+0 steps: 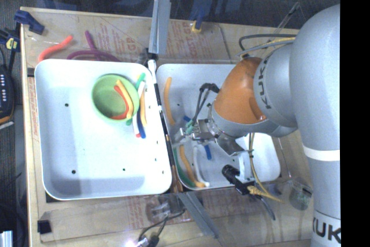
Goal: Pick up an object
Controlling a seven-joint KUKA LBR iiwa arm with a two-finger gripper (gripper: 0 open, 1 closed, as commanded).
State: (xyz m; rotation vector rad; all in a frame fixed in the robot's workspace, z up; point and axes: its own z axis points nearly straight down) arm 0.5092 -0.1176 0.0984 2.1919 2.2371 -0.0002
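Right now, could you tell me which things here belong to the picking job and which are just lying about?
For the job:
gripper, low in the right bin
sticks in that bin
green bowl and straws in the left bin

Lying about:
orange strip and purple cord on the bench

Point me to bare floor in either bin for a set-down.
Left bin: bare floor along its left wall and the whole near half, below the green bowl and the sticks beside it. Right bin: a bare strip along the far wall. Its middle is crowded: arm, end effector, sticks near the divider.
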